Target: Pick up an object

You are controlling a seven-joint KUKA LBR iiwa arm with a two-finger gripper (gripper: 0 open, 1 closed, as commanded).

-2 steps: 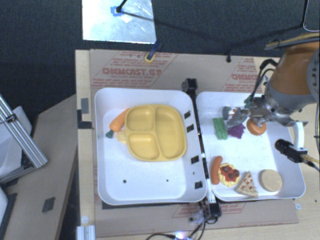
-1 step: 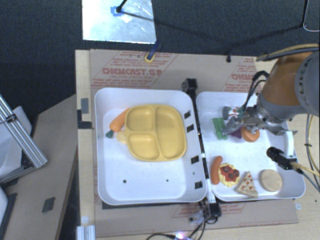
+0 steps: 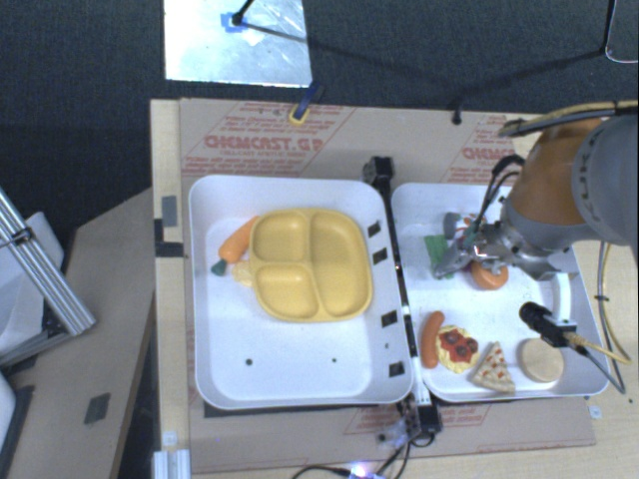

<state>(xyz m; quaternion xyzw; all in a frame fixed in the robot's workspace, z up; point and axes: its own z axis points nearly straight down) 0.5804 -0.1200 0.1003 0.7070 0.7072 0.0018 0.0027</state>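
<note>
My gripper [image 3: 457,250] hangs low over the upper left part of the right bin [image 3: 479,196]. A small green piece [image 3: 435,244] lies right beside it on the left, partly hidden by the gripper. An orange and red round toy [image 3: 489,276] sits just to its right, under the wrist. Nearer the front of the same bin lie a red sausage [image 3: 431,336], a small round pizza [image 3: 457,348], a pizza slice [image 3: 492,368] and a pale round biscuit [image 3: 540,361].
The left bin [image 3: 225,367] holds a yellow divided plate [image 3: 305,264] with an orange carrot [image 3: 236,240] at its left edge. The grey arm [image 3: 574,193] with its orange band covers the right bin's upper right. A black divider [image 3: 396,277] runs between the bins.
</note>
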